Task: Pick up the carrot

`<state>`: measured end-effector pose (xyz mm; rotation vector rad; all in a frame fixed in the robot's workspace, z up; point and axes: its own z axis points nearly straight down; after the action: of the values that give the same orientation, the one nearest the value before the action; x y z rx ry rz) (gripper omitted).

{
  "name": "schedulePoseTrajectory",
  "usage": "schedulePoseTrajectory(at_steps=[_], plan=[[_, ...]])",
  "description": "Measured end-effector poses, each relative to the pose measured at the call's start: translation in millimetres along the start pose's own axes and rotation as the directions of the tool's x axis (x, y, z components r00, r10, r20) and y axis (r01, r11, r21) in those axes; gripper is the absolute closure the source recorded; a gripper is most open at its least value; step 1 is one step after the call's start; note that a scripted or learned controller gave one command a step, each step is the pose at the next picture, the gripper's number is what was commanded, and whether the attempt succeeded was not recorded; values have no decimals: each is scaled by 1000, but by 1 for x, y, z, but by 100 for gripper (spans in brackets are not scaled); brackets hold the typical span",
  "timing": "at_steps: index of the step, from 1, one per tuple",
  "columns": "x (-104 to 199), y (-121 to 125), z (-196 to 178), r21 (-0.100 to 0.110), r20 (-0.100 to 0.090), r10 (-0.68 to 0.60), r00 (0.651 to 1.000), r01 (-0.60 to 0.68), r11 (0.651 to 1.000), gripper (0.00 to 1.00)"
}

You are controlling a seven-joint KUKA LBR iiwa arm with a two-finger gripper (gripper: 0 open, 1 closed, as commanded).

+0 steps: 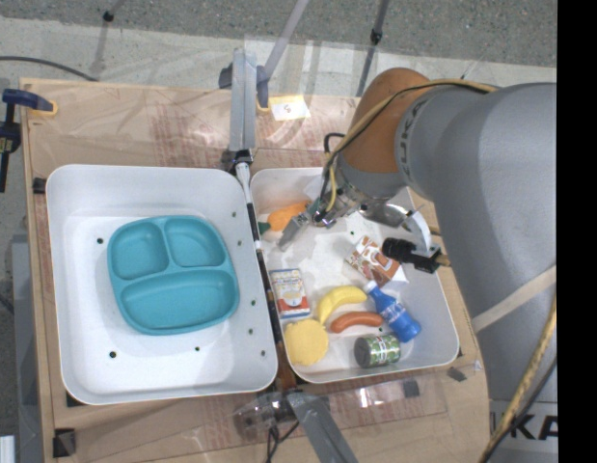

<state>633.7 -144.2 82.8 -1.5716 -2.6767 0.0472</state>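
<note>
Carrot [284,214] lies in the right bin [322,258], at its far left corner, close to the wall that meets the left bin [86,201]. Orange body, green end pointing at that wall.

My gripper [296,226] is low in the right bin, just beside the carrot on its near-right side, tip angled down-left. It may be touching the carrot; contact unclear. I can't tell if it is wide or narrow, and I don't see the carrot held in it. My arm [472,181] comes in from the right of the carrot and covers that bin's far right part.

Everything else, placed from the carrot:
- carton [289,293]: straight toward the near edge, apart, along the same wall.
- yellow round piece [305,341]: further the same way, past the carton.
- banana [340,300]: near-right, apart.
- sausage [356,322]: just past the banana.
- can [378,351]: on its side, furthest near-right.
- blue bottle [394,318]: near-right, beside the sausage.
- brown-white packet [367,257]: right and slightly nearer.
- teal plate [173,273]: well apart to the left, in the left bin.
</note>
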Motion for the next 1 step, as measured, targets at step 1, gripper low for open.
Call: schedulePoseTrajectory(at_steps=[1], plan=[[7, 9, 0, -16, -4, 221, 975, -221, 975, 0]])
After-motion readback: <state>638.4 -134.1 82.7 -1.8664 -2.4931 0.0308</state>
